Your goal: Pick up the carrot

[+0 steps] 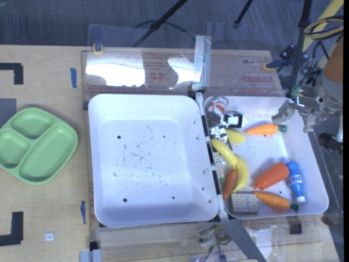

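Three orange carrots lie in the right bin (315, 162). A slim carrot (262, 129) with a green top lies near the far side, a thick one (271, 174) sits mid-bin, and a third (272, 201) with a green tip lies by the near wall. My gripper (297, 115) hangs over the bin's far right corner, just right of the slim carrot. It is open with nothing between its fingers.
The right bin also holds a banana (232, 157), a blue bottle (295, 182), a brown sausage (229, 182), a grey block (244, 202), a can (218, 105) and a black-and-white item (226, 125). The left bin (147, 146) adjoins it. A green divided plate (35, 144) sits far left.
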Robot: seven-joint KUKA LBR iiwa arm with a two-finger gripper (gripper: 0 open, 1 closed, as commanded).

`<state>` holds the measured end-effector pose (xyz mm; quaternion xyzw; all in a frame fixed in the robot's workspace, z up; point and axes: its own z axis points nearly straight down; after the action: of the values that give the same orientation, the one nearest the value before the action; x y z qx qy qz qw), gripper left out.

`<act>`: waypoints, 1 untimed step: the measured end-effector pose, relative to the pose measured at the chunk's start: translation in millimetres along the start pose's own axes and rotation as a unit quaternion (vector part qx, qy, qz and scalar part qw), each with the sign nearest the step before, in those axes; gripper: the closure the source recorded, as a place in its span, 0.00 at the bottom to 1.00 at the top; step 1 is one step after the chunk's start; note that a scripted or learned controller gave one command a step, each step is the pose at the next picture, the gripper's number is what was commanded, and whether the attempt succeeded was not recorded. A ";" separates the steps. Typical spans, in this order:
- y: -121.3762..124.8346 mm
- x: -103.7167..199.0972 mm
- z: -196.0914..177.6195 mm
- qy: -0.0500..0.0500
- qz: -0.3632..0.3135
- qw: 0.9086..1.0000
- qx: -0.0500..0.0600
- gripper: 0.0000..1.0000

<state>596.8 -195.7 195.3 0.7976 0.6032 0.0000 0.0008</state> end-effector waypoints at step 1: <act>0.0 0.2 -0.1 0.000 0.000 1.000 0.000 0.00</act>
<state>596.8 -195.6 195.4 0.7976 0.6032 0.0000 0.0008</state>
